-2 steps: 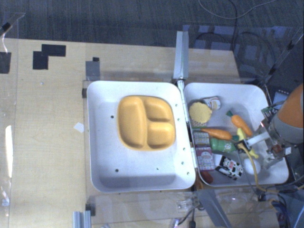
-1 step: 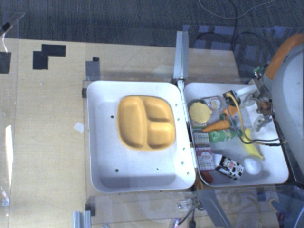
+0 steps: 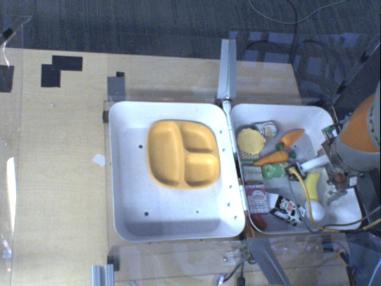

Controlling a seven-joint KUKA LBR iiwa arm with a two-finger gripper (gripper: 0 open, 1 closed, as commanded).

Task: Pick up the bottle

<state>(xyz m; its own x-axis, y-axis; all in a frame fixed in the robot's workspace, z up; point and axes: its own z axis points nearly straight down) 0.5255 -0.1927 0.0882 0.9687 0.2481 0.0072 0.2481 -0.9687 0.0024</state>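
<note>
Pale wood makes up the bench (image 3: 59,159), which carries two shallow white plastic bins side by side. The left bin (image 3: 119,177) holds a yellow moulded tray with compartments (image 3: 181,154). The right bin (image 3: 280,109) is crowded. The grey arm with its orange band (image 3: 363,136) reaches in from the view's right, and its gripper (image 3: 336,186) hangs low over that bin's right side; whether it is open or closed cannot be told, and nothing can be seen held in it. My best guess for the bottle is the long container with a red-and-white label (image 3: 256,192). It lies flat against the right bin's left wall, its long axis running from far to near and a dark red end towards the near edge. It sits across the bin from the gripper, to the view's left, with a black-and-white carton (image 3: 286,208) and a green item (image 3: 272,171) between them. Two orange toy carrots (image 3: 271,158) and a yellow round piece (image 3: 250,140) lie farther back. The label's writing is too small to read.
</note>
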